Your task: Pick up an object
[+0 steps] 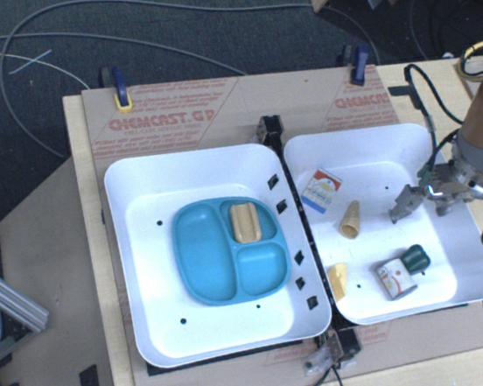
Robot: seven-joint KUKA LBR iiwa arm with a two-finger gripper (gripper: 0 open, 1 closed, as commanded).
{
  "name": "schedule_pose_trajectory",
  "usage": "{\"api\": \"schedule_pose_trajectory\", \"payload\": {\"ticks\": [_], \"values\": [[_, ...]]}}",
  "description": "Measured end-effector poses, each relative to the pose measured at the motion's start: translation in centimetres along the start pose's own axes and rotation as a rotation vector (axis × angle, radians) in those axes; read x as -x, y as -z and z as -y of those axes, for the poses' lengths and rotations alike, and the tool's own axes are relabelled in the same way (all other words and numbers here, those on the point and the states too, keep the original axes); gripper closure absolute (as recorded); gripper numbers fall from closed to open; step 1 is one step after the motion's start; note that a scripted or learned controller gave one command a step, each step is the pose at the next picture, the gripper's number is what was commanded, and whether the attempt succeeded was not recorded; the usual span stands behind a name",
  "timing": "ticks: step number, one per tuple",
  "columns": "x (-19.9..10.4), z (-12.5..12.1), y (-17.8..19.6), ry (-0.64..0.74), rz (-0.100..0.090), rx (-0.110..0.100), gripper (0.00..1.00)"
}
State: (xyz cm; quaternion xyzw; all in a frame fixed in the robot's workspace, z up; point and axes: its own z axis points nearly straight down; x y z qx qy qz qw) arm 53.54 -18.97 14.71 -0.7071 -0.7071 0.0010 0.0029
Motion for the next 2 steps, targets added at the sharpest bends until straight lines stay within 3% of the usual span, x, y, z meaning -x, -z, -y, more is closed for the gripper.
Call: {"api": "schedule_pose_trajectory", "payload": {"ticks": [1,2], "values": [[-0.46,-0.34,-6.2,0.001,-0.001,-0.001,0.0],[-0.48,-0.33,-6.22,0.0,0.0,0.003,0.0]]}}
